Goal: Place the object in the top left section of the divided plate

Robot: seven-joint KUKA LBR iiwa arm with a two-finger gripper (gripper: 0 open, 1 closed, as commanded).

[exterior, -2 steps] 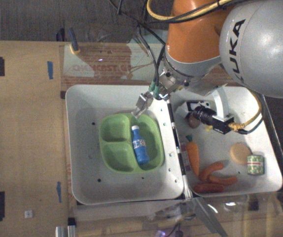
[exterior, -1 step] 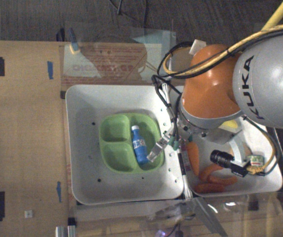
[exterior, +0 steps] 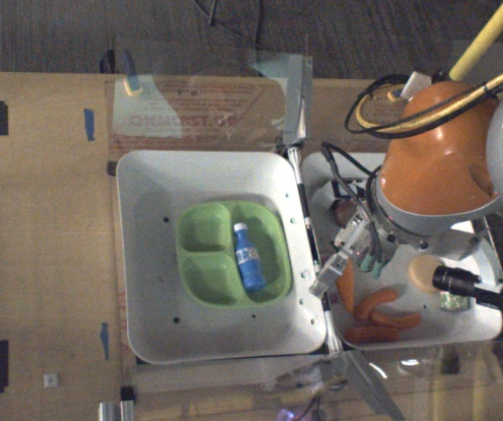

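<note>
A green divided plate [exterior: 206, 274] lies in the middle of the left white bin [exterior: 146, 200]. A small blue bottle with a white cap [exterior: 248, 257] lies lengthwise in the plate's large right section. The plate's top left section [exterior: 206, 226] holds nothing. My gripper [exterior: 350, 257] hangs over the left side of the right bin [exterior: 484, 323], just right of the wall between the bins, below the orange wrist band [exterior: 440, 152]. It is well apart from the bottle. An orange carrot-like piece [exterior: 348, 289] lies right under it.
The right bin also holds more orange pieces [exterior: 383, 312], a dark red object [exterior: 346, 209], a pale round object [exterior: 422, 274] and a black cylinder [exterior: 462, 283]. Cables [exterior: 383, 103] loop behind the arm. A clear sheet [exterior: 199, 112] lies behind the left bin.
</note>
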